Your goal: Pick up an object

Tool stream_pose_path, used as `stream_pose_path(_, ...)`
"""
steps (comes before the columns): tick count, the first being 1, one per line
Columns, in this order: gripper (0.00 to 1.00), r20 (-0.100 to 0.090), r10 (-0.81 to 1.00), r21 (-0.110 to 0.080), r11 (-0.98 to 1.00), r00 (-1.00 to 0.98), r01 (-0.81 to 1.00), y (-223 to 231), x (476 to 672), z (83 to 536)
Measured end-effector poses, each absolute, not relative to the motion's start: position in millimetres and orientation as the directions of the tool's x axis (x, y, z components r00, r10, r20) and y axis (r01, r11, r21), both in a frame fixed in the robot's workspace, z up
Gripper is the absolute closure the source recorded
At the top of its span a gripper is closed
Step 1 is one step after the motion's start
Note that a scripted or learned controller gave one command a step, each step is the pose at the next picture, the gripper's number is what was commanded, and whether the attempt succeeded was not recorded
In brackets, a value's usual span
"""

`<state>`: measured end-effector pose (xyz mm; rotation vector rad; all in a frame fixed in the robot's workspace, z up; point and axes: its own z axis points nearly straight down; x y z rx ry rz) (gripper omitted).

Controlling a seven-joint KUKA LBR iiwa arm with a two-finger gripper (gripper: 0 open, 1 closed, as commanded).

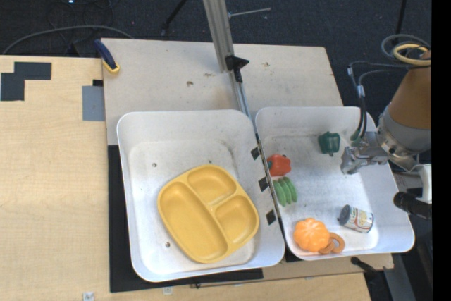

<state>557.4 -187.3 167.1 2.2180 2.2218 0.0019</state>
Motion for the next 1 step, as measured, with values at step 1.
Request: stream_pose_path(1, 1.0, -0.002, 1.0, 0.004, -0.002, 0.002, 1.0, -197.2, 552.6, 220.5)
